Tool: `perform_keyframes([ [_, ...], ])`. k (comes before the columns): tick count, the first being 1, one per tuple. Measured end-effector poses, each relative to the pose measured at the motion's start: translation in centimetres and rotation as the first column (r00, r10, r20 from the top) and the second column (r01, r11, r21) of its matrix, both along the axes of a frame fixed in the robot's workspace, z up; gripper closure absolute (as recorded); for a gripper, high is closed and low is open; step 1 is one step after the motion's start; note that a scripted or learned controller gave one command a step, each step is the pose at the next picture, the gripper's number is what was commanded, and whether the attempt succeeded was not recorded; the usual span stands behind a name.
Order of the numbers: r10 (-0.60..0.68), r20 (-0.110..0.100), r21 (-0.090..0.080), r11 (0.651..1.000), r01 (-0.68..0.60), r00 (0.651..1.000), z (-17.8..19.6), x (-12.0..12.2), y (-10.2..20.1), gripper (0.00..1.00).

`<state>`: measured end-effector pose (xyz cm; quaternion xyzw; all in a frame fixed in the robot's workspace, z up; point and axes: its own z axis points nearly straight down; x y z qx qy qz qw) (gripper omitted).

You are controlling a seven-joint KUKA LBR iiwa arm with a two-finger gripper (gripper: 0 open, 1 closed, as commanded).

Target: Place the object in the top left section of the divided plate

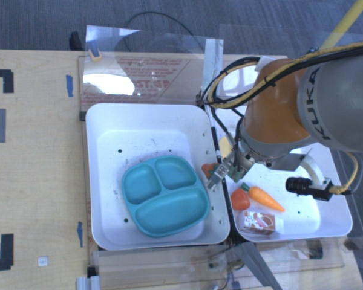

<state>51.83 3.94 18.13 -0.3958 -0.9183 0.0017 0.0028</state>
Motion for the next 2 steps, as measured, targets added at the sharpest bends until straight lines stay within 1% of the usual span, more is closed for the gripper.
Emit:
perform_keyframes([
  [1,0.137,0.013,-0.001,0.991,-0.137,0.990,19.11,6.68,0.76,1.00],
  [2,0.138,0.005,-0.001,0.990,-0.138,0.990,18.73,6.61,0.80,0.00],
])
